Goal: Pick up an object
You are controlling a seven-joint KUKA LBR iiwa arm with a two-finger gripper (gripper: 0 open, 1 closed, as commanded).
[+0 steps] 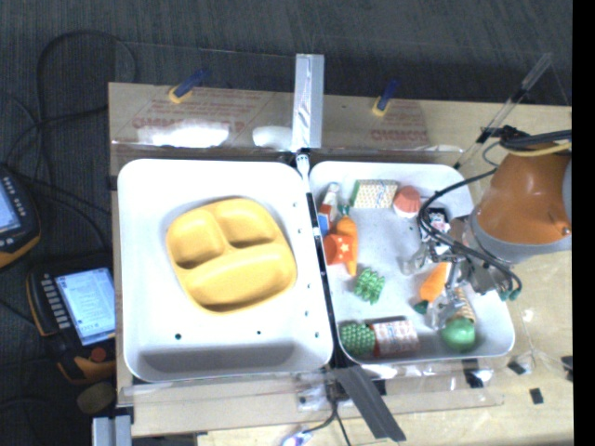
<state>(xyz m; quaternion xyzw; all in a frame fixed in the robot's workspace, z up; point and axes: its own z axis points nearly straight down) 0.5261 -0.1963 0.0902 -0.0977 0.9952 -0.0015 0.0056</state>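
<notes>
Noted the grey arm (521, 207) with its orange band reaching in from the right, over the right edge of the right bin (395, 235). Found the gripper (444, 282) low over the right part of that bin, toward its near side. Open or closed: could not be told, with the wrist and cables in the way. Spotted a small orange object (431, 284) right at the gripper, touching or just under it; held or not, could not be told. Saw a green ball (457, 334) just near of the gripper, close to the bin's near right corner. Counted more in the same bin: a labelled can (396, 338) lying along the near wall beside a green knobbly ball (356, 338), a spiky green piece (369, 284) around the middle, an orange carton (340, 246) against the left wall, a patterned box (376, 194) and a reddish round piece (406, 200) by the far wall. Saw a yellow divided tray (232, 254) in the middle of the left bin (149, 328).
</notes>
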